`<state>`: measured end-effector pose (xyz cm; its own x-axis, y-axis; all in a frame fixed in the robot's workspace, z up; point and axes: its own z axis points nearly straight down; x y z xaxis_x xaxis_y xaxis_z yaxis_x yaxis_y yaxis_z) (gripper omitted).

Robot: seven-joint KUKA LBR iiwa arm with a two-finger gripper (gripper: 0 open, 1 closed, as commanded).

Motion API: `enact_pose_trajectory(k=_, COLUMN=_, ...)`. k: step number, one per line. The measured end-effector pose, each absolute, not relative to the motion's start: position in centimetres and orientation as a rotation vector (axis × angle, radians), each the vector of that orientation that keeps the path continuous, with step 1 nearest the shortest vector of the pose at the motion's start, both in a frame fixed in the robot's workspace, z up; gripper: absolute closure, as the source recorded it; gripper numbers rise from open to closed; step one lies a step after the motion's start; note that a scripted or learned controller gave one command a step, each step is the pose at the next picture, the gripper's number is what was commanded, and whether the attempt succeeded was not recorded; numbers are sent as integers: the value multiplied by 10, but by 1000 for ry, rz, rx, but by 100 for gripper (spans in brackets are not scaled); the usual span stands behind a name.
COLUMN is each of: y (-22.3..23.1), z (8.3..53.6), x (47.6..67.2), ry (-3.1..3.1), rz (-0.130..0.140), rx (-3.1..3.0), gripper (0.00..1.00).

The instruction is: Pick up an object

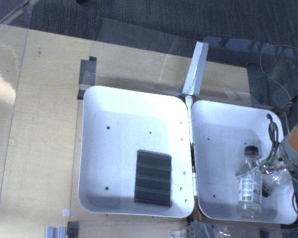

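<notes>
Camera view, left to right: the left bin [98, 136] holds a dark ribbed block [153, 178] lying flat near its front edge. The right bin [218, 129] holds a clear plastic bottle [249, 185] at its right side, touching the gripper [266, 167]; whether the fingers are spread cannot be told.

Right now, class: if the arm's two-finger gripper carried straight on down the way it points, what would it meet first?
Most likely the clear plastic bottle with a dark cap lying in the right white bin: the gripper sits directly over its upper part. Depth is unclear, so contact may exist already.
</notes>
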<state>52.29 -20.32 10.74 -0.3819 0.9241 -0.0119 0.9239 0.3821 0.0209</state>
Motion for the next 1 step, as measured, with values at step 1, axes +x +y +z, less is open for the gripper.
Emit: enact_pose_trajectory(k=1, y=-205, z=103, x=529, ry=2689, rz=20, rx=1564, gripper=0)
